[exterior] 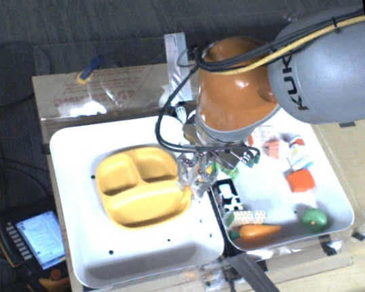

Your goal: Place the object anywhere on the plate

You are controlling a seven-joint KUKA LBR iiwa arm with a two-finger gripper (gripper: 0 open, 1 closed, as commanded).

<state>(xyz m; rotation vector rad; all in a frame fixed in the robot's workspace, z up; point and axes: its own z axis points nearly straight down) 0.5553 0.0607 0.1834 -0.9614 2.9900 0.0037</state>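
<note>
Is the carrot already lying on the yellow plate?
No, the carrot lies in the right bin near its front wall, while the yellow plate sits in the left bin.

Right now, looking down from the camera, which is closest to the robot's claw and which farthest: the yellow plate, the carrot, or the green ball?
From the gripper:
1. Yellow plate, just beside it in the left bin.
2. Carrot, right bin, by the bottom edge.
3. Green ball, right bin's lower right corner.
</note>
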